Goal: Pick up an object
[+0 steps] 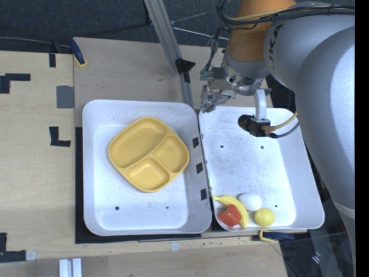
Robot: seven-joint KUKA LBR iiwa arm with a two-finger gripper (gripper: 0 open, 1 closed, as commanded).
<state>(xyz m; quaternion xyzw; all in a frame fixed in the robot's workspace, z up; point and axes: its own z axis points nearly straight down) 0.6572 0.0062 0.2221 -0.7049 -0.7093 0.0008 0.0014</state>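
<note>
I see the gripper (210, 103) at the far left corner of the right bin (262, 160), just over the rim where it meets the left bin (92, 154). I cannot tell how it is set; it is small and blurred there. Nothing shows in it. The pickable objects sit well apart from it, clustered in the right bin's near corner: a banana (237, 205), a red piece (230, 215), a white egg-like thing (250, 201), possibly, and a yellow ball (264, 216). A yellow divided plate (149, 153) lies in the left bin.

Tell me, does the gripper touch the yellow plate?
Apart. The camera view shows the gripper at the far edge of the right bin, while the plate lies in the left bin, with bare floor between.
</note>
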